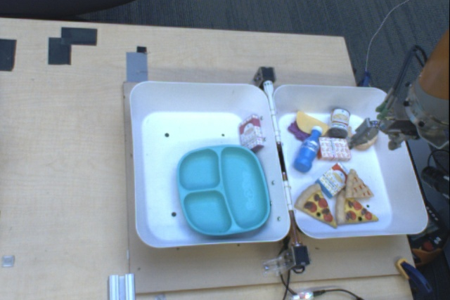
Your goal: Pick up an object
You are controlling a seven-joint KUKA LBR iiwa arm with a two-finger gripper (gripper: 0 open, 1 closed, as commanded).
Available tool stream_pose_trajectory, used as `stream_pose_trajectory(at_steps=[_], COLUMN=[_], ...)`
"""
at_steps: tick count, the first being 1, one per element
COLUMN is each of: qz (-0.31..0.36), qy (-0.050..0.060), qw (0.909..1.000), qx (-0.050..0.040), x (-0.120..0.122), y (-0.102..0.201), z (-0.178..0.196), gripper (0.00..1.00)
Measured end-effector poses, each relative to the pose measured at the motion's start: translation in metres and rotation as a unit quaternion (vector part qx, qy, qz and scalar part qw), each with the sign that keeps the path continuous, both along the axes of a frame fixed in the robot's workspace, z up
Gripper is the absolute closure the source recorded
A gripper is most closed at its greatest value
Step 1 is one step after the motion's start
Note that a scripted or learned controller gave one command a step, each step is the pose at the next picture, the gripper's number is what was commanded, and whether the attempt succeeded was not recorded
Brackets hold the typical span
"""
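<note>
Hovering at the right bin's point(404, 221) far edge, the gripper point(378, 131) has jaws spread, empty. Targets cluster tightly: blue bottle point(306, 151) touches red-white box point(334, 148). Risk: fingers snag neighbours, causing a failed grasp.

Grey arm point(429, 105) with orange band, ending in a dark metal tool point(380, 133).
</note>
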State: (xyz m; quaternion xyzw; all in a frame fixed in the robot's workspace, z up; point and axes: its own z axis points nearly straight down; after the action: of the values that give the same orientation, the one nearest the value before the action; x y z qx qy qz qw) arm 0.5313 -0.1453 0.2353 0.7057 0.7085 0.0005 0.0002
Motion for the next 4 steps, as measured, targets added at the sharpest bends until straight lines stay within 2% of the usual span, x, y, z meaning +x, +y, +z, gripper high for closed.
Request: stream_pose_trajectory(at_steps=[1,2,3,4], qz=[-0.001,-0.001,-0.001,-0.001], qy=[-0.001,-0.004,-0.004,-0.004], qw=[1.0000,1.0000,1.0000,1.0000], qx=[-0.0002,-0.0007,-0.0022,-0.0012], x=[0.031,0.033,0.024,0.023], y=[0.000,0.000,-0.059,-0.058], z=[-0.148,-0.137,-0.148,-0.149], gripper=[0.00,1.00,1.00,0.00])
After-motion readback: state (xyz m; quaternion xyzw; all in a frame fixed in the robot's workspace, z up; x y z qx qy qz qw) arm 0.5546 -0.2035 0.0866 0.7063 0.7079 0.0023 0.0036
